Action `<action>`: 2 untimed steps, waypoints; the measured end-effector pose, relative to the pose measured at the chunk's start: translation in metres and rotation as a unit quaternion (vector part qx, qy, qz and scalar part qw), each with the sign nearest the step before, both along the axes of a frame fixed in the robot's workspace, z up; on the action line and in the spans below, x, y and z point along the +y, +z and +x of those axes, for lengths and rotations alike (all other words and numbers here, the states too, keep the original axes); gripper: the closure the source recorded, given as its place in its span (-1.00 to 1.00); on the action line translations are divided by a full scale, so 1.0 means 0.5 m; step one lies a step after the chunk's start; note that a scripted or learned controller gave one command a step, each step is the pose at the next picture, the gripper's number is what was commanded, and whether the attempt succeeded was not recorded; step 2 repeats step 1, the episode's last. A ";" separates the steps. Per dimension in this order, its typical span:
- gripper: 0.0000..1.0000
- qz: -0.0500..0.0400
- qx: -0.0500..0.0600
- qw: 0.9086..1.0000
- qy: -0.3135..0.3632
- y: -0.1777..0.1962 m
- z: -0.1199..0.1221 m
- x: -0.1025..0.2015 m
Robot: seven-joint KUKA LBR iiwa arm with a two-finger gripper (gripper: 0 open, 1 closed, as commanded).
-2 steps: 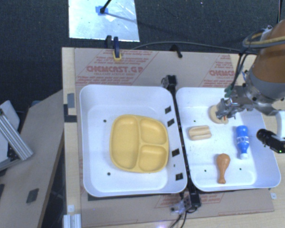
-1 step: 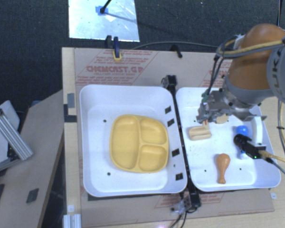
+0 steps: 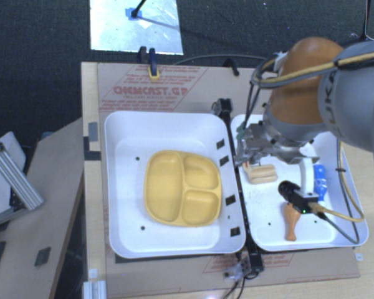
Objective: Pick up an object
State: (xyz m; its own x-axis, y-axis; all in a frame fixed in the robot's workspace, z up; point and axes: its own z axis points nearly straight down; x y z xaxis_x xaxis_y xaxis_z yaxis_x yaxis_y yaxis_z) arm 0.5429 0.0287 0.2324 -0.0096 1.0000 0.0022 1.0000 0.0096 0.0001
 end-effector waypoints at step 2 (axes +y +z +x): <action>1.00 0.000 0.000 1.000 0.000 -0.024 -0.010 0.110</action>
